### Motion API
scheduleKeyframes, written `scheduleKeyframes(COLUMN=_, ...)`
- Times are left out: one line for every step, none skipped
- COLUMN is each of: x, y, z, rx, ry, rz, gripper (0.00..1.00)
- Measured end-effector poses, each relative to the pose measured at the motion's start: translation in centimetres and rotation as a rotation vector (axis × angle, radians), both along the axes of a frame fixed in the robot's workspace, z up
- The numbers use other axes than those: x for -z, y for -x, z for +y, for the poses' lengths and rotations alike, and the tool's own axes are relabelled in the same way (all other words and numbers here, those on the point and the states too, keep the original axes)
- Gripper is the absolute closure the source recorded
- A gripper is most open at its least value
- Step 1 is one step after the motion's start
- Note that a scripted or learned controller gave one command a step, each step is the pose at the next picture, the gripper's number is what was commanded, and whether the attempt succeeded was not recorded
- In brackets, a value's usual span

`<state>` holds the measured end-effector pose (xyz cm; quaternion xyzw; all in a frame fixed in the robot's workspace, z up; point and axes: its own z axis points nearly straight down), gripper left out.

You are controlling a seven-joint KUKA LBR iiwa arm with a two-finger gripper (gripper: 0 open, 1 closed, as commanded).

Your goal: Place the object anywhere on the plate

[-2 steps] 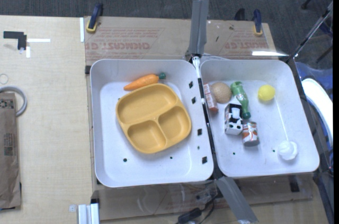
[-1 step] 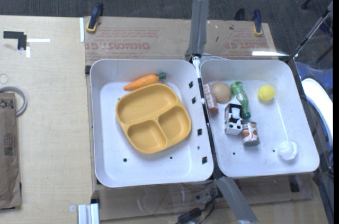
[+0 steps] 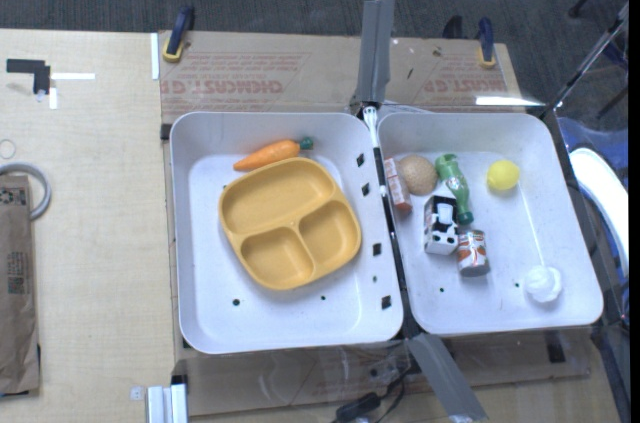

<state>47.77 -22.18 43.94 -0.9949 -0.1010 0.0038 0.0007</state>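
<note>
A fixed camera looks down at a slant on two shallow white bins side by side. In the left bin (image 3: 200, 311) sits a yellow divided plate (image 3: 290, 221) with three compartments, all bare. A toy carrot (image 3: 268, 153) lies touching the plate's far rim, outside it. To the right of the plate, in the right bin (image 3: 560, 311), lie a brown round object (image 3: 417, 175), a green bottle (image 3: 454, 185), a yellow ball (image 3: 503, 175), a black-and-white carton (image 3: 441, 226), a small red can (image 3: 473, 253), and a white round object (image 3: 543, 283), farthest from the plate. Which is the task's object cannot be told. The carrot is likely light, stiff and smooth, best gripped across its thick middle. The state of the jaws cannot be told.
</note>
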Motion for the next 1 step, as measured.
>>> scheduleKeyframes(x=3.12, y=-0.07, z=1.01, rx=-0.137, ry=0.0, rz=-0.002, gripper=1.0)
